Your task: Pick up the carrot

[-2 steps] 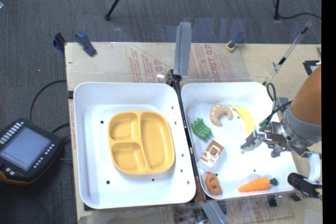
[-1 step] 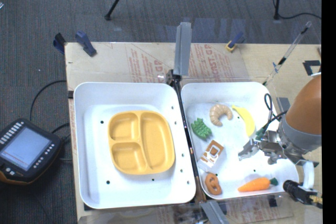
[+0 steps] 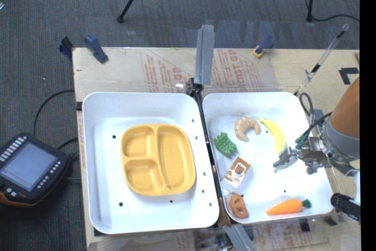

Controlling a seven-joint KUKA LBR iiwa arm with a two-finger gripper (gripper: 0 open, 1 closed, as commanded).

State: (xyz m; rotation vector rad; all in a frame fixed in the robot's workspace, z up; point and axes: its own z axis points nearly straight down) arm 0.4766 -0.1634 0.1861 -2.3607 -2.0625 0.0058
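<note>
My hand (image 3: pixel 292 159) hung over the right side of the right bin (image 3: pixel 258 100), a cluster of grey metal parts and dark cable below the orange band of my arm. From this slanted view I could not tell how my hand was set, and nothing showed in its grip.

The carrot (image 3: pixel 285 207) lay on the smooth white floor of that bin, close to the near wall and towards the right corner, apart from my hand. It was a tapered orange cone, lying flat, its pointed tip towards the left and its small green top (image 3: pixel 305 204) towards the right.

To its left, near the bin's near-left corner, sat a brown knotted pretzel (image 3: pixel 238 205). Farther back were a small brown-and-white carton (image 3: pixel 237 173), tilted, a ridged green piece (image 3: pixel 224 143), a pale curved croissant (image 3: pixel 247 127) and a smooth yellow banana (image 3: pixel 274 133) just beside the croissant.

Bare white floor lay between the carrot and those farther things, while the near wall ran close along its other side.

The left bin (image 3: pixel 100 126) held a yellow plastic tray (image 3: pixel 158 159) with three rounded compartments. Both bins sat on a pale cardboard-covered bench (image 3: pixel 147 70).
</note>
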